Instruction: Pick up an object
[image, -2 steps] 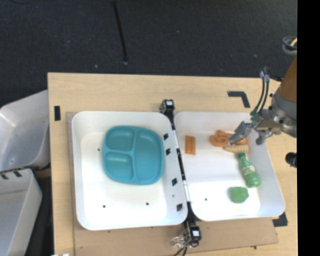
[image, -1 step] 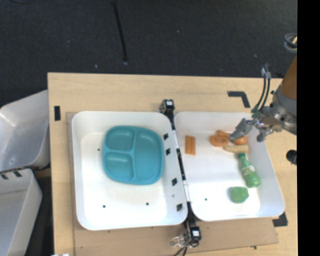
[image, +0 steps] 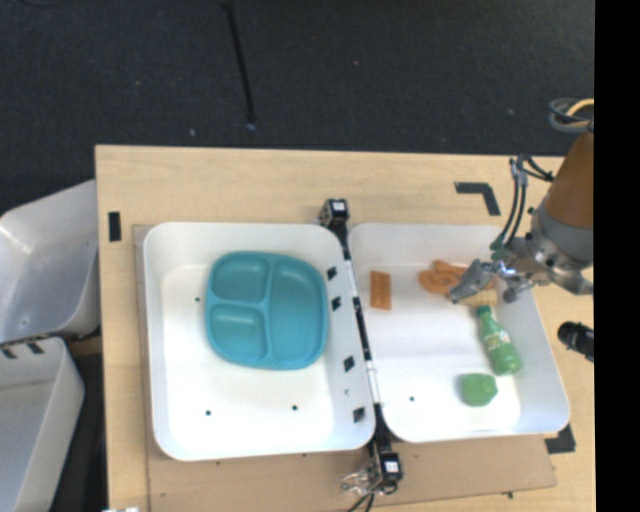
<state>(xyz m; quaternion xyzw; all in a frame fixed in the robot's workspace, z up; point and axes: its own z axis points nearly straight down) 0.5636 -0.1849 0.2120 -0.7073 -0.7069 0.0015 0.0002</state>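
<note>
- Bench (image: 250, 185) of pale wood fills the middle of the view, with dark speckled floor (image: 350, 70) behind it and a thin dark cable (image: 238, 60) running across that floor.
- White plastic containers (image: 40, 290) stand off the bench's left side.
- Left bin (image: 160, 400) holds a teal divided plate (image: 267, 308), lying flat near the bin's middle.
- Right bin (image: 430, 420) sits just beside the left one, the two joined along a seam with small black clips (image: 352, 300).
- Inside the right bin: an orange rectangular block (image: 381, 290) near the seam, an orange lumpy object (image: 440, 277) toward the far side, a green bottle (image: 497, 342) lying on its side, and a green round object (image: 478, 389) near the front.
- The gripper (image: 490, 283) hangs over the right bin's far right part, just beside the orange lumpy object and above the bottle's cap end. Its fingers (image: 466, 287) look spread apart, with nothing between them.
- The arm (image: 572, 200) shows grey with an orange band.
</note>
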